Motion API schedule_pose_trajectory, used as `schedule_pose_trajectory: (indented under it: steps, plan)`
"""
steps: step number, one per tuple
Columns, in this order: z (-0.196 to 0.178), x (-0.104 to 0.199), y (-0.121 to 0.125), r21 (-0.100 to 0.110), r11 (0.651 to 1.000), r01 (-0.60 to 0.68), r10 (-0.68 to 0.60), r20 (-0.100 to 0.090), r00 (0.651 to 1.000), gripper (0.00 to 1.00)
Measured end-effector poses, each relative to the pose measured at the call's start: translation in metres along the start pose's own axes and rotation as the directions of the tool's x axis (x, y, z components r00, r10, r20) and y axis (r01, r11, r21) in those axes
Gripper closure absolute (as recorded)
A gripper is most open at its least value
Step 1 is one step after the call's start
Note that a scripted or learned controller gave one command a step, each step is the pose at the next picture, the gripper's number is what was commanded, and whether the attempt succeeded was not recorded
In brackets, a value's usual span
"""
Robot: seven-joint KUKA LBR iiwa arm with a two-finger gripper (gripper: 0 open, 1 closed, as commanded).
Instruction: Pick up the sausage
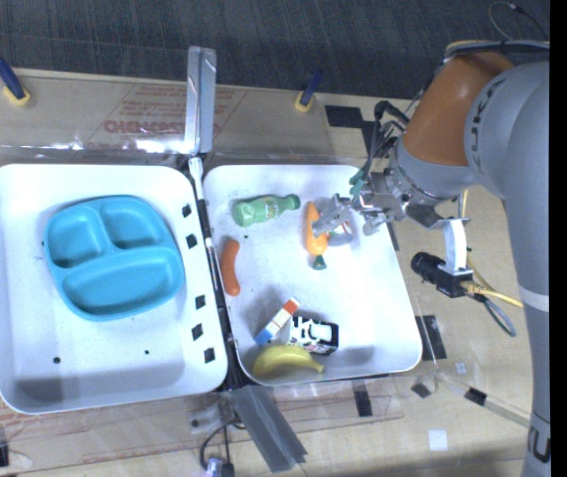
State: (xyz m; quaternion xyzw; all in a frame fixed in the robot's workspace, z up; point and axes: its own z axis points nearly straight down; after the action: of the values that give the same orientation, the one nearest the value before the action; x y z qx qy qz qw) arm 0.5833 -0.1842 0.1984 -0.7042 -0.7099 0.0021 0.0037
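Sausage (230,266) is lying near the left wall of the right bin (387,296), about mid-length — untouched, well apart from the gripper (338,217). Gripper is hovering by the bin's top-right corner, just beside the carrot (314,235); jaw state can't be told from this view. Green bottle (261,210) is sitting near the top edge, banana (285,362) and a small carton (281,322) at the bottom edge. Left bin (5,266) is holding a blue divided plate (114,256).
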Motion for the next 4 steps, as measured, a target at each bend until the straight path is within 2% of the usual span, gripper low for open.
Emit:
schedule_pose_trajectory:
  steps: [1, 2, 3, 4]
  plan:
    - [0.069, 0.084, -0.011, 0.001, 0.998, 0.057, -0.057, 0.001, 0.998, 0.00]
    - [0.009, 0.112, -0.064, 0.000, 0.997, 0.077, -0.077, 0.001, 0.997, 0.00]
    - [0.110, 0.091, -0.048, 0.001, 0.994, -0.114, 0.114, 0.001, 0.994, 0.00]
    - [0.109, 0.093, 0.005, -0.001, 0.970, -0.241, 0.241, 0.000, 0.970, 0.00]
